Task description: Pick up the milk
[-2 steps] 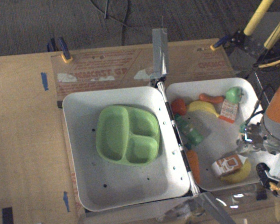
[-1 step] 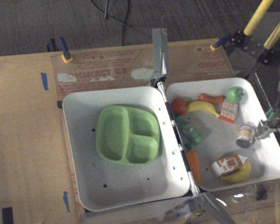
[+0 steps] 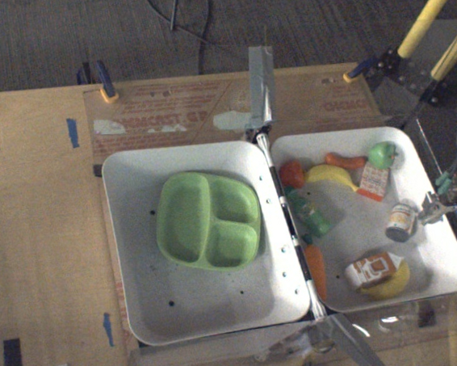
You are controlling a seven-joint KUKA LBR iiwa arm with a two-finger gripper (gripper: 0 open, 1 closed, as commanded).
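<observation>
milk: small white-and-orange gable-top carton [image 3: 373,181], far right bin | judged light, crushable, slick; flat sides to be gripped | gripper [image 3: 434,208] grip state cannot be told

A green divided plate [image 3: 209,220] lay in the left bin [image 3: 144,309]. The right bin [image 3: 448,265] held two bananas [image 3: 331,174] [image 3: 393,282], a tomato [image 3: 292,174], a carrot [image 3: 315,265], a green bottle [image 3: 308,214], a small can [image 3: 400,222] and a green apple [image 3: 383,154].
</observation>
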